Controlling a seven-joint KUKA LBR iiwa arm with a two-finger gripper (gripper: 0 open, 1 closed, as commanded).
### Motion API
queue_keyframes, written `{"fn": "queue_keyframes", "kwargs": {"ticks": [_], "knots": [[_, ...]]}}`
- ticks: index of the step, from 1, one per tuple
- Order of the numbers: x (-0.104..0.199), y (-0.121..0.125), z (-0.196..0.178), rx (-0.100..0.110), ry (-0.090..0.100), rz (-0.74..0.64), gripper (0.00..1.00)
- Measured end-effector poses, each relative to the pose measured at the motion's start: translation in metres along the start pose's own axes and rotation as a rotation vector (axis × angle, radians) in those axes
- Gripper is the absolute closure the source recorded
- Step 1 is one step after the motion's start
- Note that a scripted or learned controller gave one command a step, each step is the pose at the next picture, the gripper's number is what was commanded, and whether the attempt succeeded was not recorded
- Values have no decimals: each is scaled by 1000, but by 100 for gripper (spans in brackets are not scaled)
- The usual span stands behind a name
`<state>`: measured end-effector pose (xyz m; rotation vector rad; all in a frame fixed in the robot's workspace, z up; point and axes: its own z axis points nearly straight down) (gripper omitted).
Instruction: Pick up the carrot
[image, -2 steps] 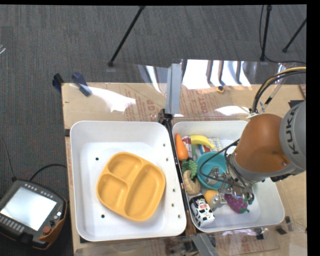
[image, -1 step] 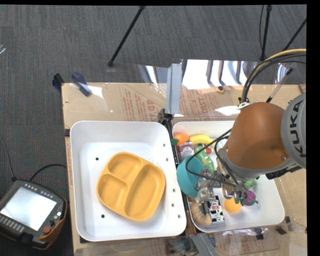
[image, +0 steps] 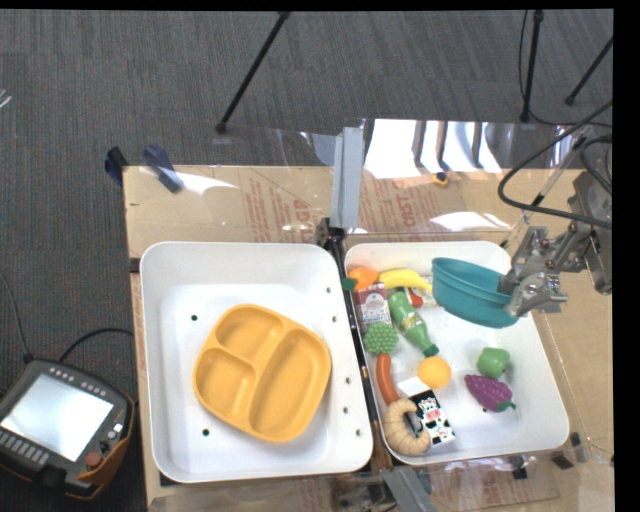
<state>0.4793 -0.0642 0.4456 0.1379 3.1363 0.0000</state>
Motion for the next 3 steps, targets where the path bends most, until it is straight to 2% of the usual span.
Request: {"fn": "queue_keyframes", "kwargs": {"ticks": [1,2,3], "knots": [[-2,-50,90,-6,13,-427,100],[-43,-42,267,-12,15,-834,100],[-25,-38,184,-3,1,-830,100]]}}
